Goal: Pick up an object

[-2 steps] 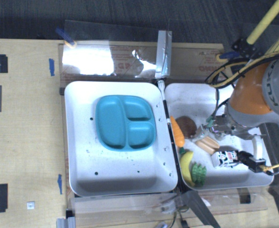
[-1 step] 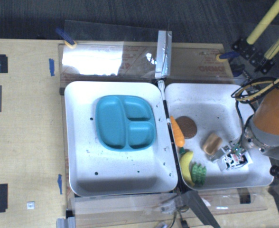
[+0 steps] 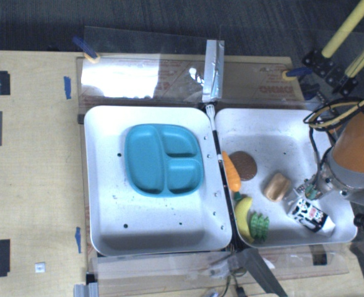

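The end effector (image 3: 306, 190) hovers beside the tan rounded bread-like piece (image 3: 277, 186) in the right white bin (image 3: 275, 129); I can't tell its opening. It should centre over one object before descending.

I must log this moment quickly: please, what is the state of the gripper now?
Gripper: low in the right bin, beside the black-and-white object and the tan block; whether it is open, closed or holding anything cannot be told.
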Controlling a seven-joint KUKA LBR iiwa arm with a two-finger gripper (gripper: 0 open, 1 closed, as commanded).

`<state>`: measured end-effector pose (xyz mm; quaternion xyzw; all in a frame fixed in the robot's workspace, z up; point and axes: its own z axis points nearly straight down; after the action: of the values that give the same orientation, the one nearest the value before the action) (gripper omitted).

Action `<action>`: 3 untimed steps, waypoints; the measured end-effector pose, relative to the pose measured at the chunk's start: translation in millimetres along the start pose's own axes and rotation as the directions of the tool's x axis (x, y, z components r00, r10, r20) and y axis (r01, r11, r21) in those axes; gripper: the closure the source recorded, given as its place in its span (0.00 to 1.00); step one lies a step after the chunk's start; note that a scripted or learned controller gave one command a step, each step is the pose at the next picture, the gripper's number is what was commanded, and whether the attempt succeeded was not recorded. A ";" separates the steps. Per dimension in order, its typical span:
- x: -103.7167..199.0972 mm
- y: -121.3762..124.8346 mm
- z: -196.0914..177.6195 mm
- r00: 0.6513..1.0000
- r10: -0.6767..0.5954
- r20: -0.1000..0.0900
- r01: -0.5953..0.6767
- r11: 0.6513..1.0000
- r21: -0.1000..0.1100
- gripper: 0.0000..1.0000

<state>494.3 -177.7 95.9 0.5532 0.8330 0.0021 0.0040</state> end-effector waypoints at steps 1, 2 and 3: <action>28.1 89.3 8.7 0.913 0.409 0.001 -0.409 0.913 0.000 1.00; 28.5 89.0 9.5 0.913 0.409 0.000 -0.409 0.913 0.002 0.00; 15.5 153.7 10.9 0.915 0.403 0.002 -0.403 0.915 0.004 0.00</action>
<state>630.1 -103.8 86.2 0.7131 0.7011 0.0009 0.0026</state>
